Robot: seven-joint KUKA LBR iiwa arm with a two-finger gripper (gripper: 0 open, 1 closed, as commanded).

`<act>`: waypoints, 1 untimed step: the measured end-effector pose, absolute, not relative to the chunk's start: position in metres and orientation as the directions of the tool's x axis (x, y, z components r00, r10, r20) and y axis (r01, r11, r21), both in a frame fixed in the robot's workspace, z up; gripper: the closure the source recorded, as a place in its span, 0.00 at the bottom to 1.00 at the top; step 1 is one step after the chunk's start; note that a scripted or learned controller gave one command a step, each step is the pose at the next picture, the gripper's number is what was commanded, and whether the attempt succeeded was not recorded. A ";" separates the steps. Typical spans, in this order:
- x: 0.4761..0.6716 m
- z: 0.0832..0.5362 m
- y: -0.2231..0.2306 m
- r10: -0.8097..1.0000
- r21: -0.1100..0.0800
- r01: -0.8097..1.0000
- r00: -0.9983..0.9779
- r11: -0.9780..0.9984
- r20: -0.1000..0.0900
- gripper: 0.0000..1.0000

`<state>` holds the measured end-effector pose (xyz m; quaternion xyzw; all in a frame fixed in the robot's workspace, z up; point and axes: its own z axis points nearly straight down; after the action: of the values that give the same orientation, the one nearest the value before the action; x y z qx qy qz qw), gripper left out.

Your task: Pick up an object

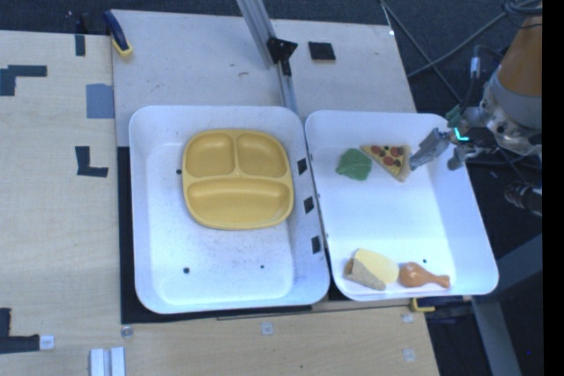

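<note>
You are watching the approach step: the gripper (443,149), fingers spread and holding nothing, is hanging just right of the pizza slice (389,158). Next it needs shifting left over the slice, descending, then closing.

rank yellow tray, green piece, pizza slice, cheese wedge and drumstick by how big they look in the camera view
1. yellow tray, by far the largest
2. cheese wedge
3. pizza slice, drumstick and green piece look too alike to rank
</note>
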<state>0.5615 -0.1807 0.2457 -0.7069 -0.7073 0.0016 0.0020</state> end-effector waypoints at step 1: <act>0.562 0.247 -0.181 1.000 -0.001 1.000 -0.001 0.001 0.000 0.00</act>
<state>0.5624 -0.1807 0.2473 -0.7066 -0.7076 0.0006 0.0003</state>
